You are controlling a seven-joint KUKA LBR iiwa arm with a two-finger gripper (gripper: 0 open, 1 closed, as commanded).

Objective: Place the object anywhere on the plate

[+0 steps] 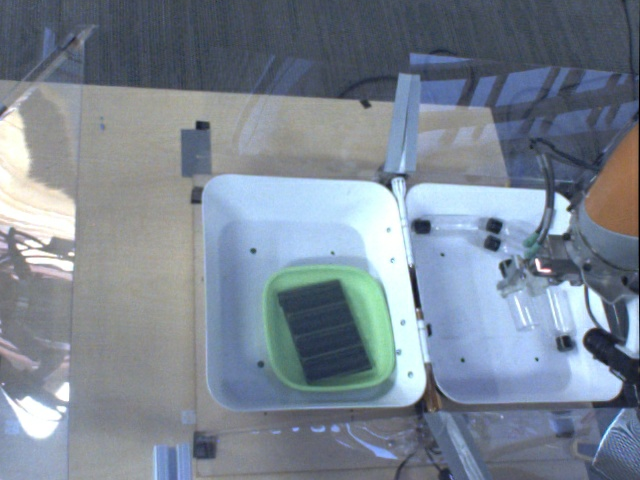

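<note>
You see a lime-green plate (372, 313) at lower centre of the frame, carrying a dark grey object (322, 330) banded with darker ridges. Both bins (240, 218) are plain white. The bench (130, 268) is pale tan wood. At the right edge, the arm (612, 203) shows orange over grey.

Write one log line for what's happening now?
object: dark ridged block on green plate | bin: left | gripper: over right bin

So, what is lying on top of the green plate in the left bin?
A dark ribbed rectangular object lies flat on the green plate, covering its middle; the plate surface beneath it is hidden.
</note>
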